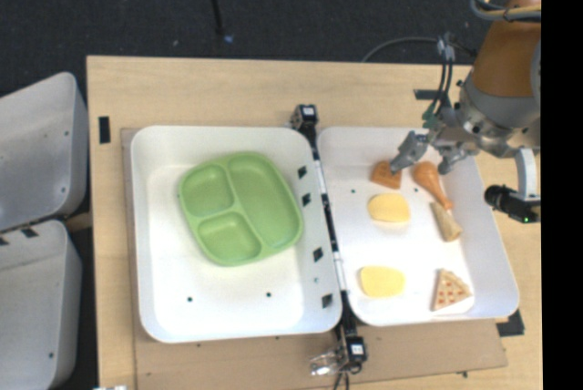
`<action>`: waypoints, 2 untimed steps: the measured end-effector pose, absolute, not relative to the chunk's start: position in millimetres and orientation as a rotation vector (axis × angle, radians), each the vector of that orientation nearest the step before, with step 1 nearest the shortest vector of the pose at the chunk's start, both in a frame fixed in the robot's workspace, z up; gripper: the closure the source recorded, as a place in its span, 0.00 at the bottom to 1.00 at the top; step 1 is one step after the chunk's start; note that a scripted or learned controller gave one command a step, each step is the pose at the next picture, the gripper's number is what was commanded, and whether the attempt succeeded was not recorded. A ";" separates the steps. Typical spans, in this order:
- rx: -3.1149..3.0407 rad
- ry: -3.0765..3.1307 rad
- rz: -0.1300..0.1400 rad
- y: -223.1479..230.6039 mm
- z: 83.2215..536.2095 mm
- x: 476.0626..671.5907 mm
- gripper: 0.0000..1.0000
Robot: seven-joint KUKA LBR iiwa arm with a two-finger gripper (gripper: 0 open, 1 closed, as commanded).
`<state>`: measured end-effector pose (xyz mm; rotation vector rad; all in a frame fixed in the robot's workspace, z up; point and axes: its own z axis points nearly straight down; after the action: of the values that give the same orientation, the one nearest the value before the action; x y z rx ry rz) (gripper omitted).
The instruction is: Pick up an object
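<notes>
The right bin [487,238] holds several toy foods. An orange wedge [385,176] lies at the back. Beside it is a brown drumstick [434,188] with a tan bone end. Two yellow pieces [389,209] [381,281] lie toward the middle and front, and a pizza slice [450,290] sits at the front right. My gripper [426,159] hangs over the back of this bin, open. One finger is near the orange wedge and the other is right of the drumstick's thick end. Nothing is gripped between the fingers.
The left bin [155,288] holds a green divided plate [240,208]. A black-clipped divider [323,215] separates the two bins. The arm's grey and orange body [506,78] looms over the right bin's back right corner.
</notes>
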<state>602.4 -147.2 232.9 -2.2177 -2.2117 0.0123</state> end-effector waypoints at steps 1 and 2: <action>-2.224 -2.221 -0.001 -146.9 240.6 604.9 0.00; -2.221 -2.220 0.005 -153.9 194.0 597.8 0.00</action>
<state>597.8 -153.9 194.0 -2.2215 -2.2205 0.0046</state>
